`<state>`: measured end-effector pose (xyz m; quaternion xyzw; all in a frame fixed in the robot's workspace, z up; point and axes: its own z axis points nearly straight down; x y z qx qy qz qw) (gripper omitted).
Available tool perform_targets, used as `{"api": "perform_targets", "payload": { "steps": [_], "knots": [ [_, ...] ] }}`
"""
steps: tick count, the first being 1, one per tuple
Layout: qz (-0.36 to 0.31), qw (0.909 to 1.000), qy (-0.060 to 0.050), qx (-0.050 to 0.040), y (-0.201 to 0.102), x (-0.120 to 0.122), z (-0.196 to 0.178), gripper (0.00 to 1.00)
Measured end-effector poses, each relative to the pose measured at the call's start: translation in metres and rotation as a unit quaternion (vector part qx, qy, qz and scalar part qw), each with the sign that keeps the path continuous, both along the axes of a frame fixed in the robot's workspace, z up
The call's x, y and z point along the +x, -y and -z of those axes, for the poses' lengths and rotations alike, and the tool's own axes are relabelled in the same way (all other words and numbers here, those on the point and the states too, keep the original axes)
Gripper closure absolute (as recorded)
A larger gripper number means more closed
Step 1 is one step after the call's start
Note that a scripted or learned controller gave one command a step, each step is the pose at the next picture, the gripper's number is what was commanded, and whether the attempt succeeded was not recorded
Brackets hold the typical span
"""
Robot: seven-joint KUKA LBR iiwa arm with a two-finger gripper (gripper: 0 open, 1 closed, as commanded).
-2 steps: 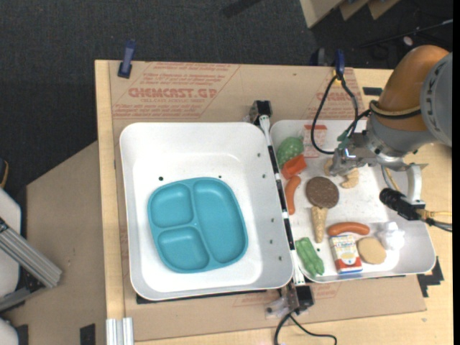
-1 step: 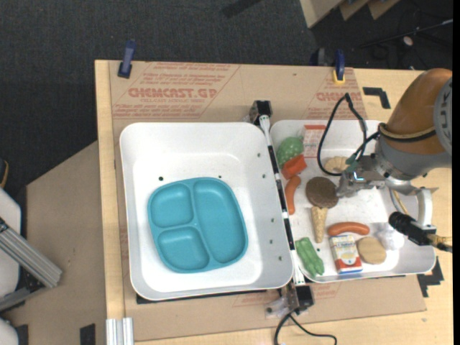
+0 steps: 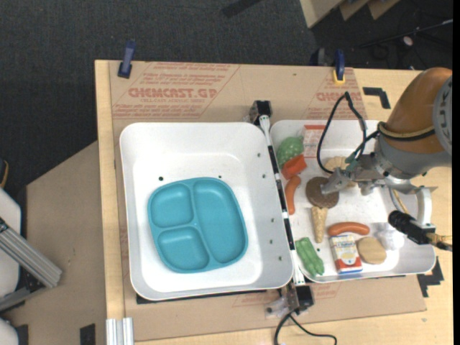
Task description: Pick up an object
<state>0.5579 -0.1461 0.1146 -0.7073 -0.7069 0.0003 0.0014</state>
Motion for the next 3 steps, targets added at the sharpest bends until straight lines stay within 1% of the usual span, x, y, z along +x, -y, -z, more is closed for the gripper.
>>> {"api": "perform_targets", "payload": {
  "steps": [1, 2, 3],
  "knots": [
    [-0.001, 1.0000, 0.002, -0.0002, 0.011, 0.025, 0.030, 0.00],
    [-0.002, 1.0000, 0.005, -0.0026, 0.042, 0.112, 0.029, 0.00],
    [0.000, 1.0000, 0.000, 0.0011, 0.069, 0.087, 0.029, 0.00]
  ]
}}
